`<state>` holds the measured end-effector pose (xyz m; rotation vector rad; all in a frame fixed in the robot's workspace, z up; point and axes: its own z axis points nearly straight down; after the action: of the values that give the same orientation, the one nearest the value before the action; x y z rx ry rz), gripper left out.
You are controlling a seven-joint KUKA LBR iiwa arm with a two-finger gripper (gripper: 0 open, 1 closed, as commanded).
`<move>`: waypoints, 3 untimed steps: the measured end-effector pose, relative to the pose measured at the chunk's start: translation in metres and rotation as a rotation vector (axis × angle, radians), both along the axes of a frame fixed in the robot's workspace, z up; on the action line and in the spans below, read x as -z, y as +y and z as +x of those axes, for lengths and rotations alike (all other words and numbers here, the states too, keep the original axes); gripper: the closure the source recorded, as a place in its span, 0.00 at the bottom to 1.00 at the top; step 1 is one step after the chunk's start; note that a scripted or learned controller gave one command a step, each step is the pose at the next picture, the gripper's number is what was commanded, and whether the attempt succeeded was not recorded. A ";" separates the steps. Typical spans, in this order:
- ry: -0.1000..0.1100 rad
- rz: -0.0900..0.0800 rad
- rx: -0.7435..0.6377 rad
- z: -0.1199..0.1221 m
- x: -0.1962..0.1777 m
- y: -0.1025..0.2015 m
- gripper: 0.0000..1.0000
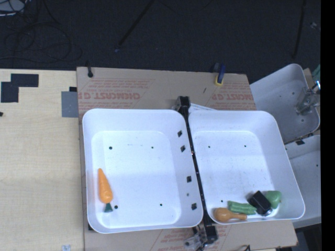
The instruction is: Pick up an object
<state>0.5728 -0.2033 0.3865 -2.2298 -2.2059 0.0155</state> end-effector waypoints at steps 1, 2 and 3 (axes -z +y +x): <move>0.001 0.006 -0.011 0.041 0.137 -0.009 1.00; -0.007 0.004 -0.015 0.061 0.162 -0.008 1.00; -0.012 0.003 -0.014 0.072 0.150 -0.010 1.00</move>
<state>0.6446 -0.2131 0.2368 -2.2192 -2.2254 -0.0005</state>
